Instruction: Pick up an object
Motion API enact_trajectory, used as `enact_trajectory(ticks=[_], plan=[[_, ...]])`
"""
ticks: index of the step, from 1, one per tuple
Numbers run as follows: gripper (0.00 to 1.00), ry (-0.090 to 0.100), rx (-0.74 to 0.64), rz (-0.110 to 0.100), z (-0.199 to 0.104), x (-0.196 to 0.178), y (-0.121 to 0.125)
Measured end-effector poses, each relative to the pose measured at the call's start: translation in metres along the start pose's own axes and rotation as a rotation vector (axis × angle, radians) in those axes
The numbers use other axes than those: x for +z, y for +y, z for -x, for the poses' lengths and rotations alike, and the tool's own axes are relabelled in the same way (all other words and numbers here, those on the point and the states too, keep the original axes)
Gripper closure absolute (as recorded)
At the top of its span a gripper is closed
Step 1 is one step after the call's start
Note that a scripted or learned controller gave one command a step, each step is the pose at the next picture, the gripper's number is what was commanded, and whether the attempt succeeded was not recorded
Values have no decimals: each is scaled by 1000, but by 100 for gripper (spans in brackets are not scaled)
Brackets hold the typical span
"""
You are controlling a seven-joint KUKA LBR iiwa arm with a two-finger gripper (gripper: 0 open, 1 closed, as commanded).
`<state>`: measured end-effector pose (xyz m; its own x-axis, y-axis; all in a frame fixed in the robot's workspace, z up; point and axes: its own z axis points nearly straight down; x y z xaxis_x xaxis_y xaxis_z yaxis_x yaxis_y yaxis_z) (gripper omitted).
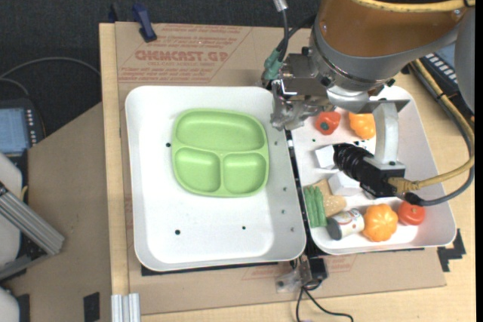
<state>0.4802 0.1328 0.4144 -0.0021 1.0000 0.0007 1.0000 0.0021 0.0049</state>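
Observation:
The right bin point(434, 162) holds several small things. At its far end a red tomato-shaped toy point(327, 123) and an orange piece point(362, 125) lie just below the arm. Along its near edge lie a green brush point(313, 206), a small white and red bottle point(346, 225), an orange pumpkin toy point(379, 222) and a red toy point(411, 213). A white block point(326, 157) and a tan piece point(333, 200) lie between the two groups. My gripper point(332, 103) hangs low over the far end of the right bin, mostly hidden under the grey and orange arm, close to the red tomato-shaped toy.
In the left bin point(143, 185) lies a green divided plate point(221, 153). The wall between the two bins point(296, 185) runs just left of the gripper. A cardboard sheet point(181, 49) lies behind the bins.

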Motion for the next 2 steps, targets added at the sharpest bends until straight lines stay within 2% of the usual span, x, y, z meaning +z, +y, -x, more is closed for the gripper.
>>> enact_trajectory(ticks=[1, 2], plan=[[100, -1, 9, 2, 60, -34, 0], [100, -2, 1, -14, 27, 72, -2]])
